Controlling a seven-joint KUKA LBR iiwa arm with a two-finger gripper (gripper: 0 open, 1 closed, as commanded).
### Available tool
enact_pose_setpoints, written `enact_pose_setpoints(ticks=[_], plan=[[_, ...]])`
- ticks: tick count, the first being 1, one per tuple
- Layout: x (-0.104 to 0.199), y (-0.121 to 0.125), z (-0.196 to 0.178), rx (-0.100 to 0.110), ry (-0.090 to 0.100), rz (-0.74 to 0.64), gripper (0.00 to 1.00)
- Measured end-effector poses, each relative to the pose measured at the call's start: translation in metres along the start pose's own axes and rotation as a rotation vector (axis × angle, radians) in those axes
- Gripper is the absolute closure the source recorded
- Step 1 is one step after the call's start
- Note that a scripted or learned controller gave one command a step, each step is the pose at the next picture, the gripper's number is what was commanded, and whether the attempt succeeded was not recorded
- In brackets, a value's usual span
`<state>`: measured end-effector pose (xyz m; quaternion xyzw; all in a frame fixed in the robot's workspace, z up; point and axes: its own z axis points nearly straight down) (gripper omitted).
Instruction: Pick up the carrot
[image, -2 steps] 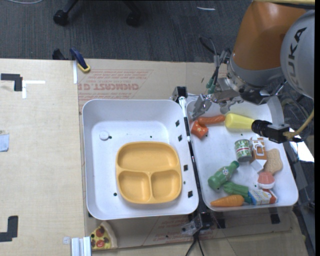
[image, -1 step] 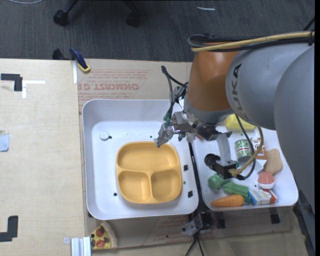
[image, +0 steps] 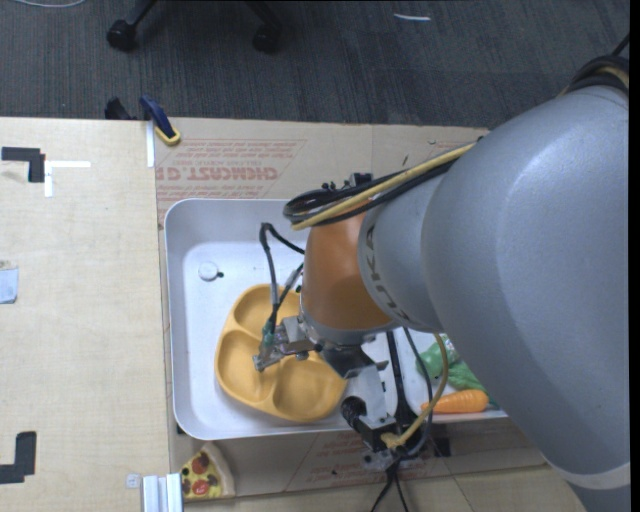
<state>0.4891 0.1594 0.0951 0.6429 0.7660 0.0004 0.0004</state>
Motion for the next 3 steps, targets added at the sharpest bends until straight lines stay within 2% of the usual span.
enact_pose_setpoints(ticks=[1, 2, 3], plan=[[0.002, 0.004, -0.010, -0.010, 0.004, 0.000, 1.00], [-0.002, 0.005, -0.005, -0.031, -0.005, -0.434, 1.00], [0.029, -0.006, -0.059, 0.001, -0.001, -0.186, 1.00]])
